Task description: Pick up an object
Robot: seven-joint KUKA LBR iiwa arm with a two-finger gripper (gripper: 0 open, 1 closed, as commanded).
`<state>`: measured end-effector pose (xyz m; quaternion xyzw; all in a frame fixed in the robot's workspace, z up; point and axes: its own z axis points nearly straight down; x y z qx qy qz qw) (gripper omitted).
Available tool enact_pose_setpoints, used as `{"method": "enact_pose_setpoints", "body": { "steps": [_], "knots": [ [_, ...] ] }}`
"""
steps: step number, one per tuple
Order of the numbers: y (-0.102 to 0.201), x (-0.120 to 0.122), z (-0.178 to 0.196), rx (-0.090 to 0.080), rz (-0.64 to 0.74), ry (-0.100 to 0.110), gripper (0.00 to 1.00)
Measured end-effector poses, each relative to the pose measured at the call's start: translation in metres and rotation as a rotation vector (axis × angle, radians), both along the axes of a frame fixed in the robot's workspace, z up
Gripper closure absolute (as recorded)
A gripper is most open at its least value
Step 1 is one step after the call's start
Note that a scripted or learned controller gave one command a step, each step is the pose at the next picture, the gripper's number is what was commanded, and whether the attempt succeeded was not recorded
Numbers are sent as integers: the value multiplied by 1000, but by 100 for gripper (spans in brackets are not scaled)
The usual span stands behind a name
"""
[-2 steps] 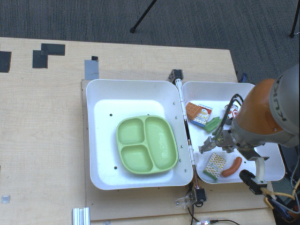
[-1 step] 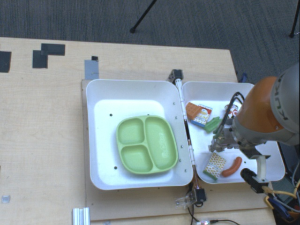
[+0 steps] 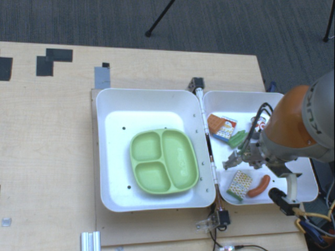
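My gripper hangs low over the middle of the right bin, at the end of the grey arm with its orange band. Just below it lies a speckled yellow packet with a green edge, and a red sausage-shaped toy rests beside that. A green piece lies just above the gripper, partly under the wrist. Farther up sits an orange and blue box. Nothing is visibly held.
The left bin holds a light green divided plate. A ridge separates the two bins. The arm covers the right bin's right half. Cables lie at the bench's lower right corner.
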<state>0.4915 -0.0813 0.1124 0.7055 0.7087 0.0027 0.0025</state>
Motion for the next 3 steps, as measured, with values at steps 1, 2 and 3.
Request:
{"method": "enact_pose_setpoints", "body": {
  "steps": [1, 2, 3],
  "knots": [
    [1, 1, 9, 1, 3, -1, 100],
    [1, 1, 9, 1, 2, 0, 0],
    [-3, -3, -27, 0, -3, 3, 0]
  ]
}}
